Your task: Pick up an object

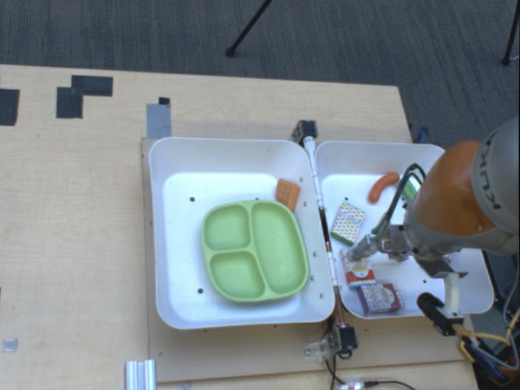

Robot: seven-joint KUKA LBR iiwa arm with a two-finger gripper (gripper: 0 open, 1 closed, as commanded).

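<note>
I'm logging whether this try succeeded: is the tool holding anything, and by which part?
It cannot be told. The tool is low in the right bin, above a small red packet, with nothing visibly between its tips.

Arm [467,197] enters from right edge of bench, grey body with orange band above wrist, bulk over right bin's right half. Wrist angled down and leftward toward that bin's left wall. Gripper [357,253] low, near bin's left edge, just above its front half. Fingertips small and blurred, possibly slightly parted; gap not readable. Black cable loops along wrist.
</note>
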